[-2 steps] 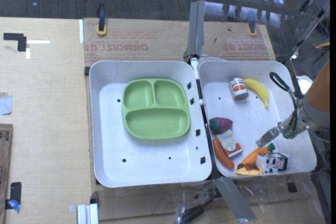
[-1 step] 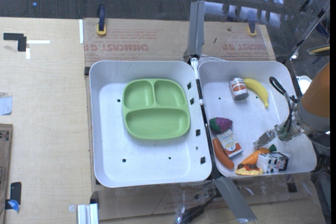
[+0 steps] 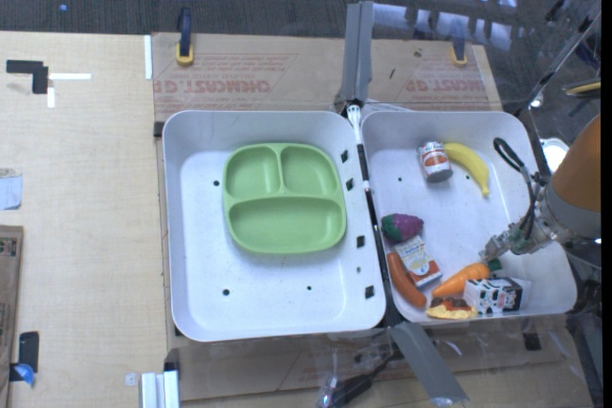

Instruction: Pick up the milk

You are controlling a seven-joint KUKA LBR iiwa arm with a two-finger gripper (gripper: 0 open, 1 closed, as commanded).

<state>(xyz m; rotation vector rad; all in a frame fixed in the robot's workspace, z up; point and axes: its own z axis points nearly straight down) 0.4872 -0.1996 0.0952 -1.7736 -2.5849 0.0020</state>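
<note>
Camera view: gripper (image 3: 499, 246), seemingly above milk (image 3: 495, 294), too blurred to judge.

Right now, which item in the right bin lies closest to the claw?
The milk carton, white with black patches, in the bin's near right corner. It lies just below the claw; the carrot beside it sits slightly farther left.

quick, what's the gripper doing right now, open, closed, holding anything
Gripper: cannot be told; it sits low in the right bin, just above the milk carton.
</note>
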